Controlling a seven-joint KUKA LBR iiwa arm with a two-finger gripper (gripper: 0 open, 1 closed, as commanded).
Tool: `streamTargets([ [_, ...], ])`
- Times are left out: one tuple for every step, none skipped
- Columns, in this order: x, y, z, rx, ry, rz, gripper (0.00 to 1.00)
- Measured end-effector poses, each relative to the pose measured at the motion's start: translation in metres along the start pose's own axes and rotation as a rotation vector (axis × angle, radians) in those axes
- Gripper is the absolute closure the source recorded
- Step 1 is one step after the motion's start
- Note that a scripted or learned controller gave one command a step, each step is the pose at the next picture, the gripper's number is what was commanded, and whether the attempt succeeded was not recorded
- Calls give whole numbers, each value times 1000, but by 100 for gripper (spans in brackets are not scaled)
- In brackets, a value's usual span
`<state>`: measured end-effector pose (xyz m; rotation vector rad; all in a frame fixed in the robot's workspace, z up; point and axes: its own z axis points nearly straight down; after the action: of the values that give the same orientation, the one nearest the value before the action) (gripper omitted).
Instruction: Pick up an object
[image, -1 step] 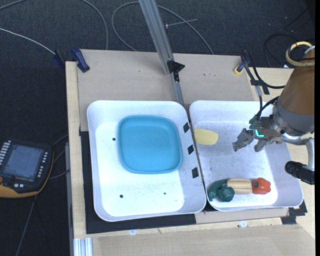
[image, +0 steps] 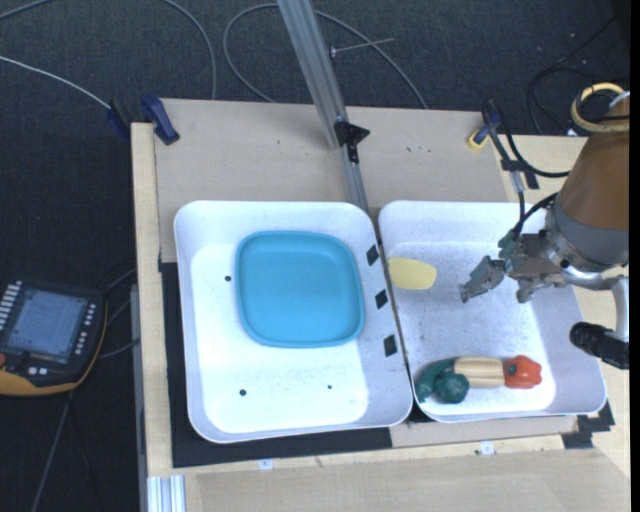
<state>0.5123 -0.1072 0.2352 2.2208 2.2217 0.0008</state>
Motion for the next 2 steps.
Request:
streamTargets([
  [-9, 3, 53, 5, 0, 1, 0],
  [1, 2, 101, 4, 1, 0, 0],
])
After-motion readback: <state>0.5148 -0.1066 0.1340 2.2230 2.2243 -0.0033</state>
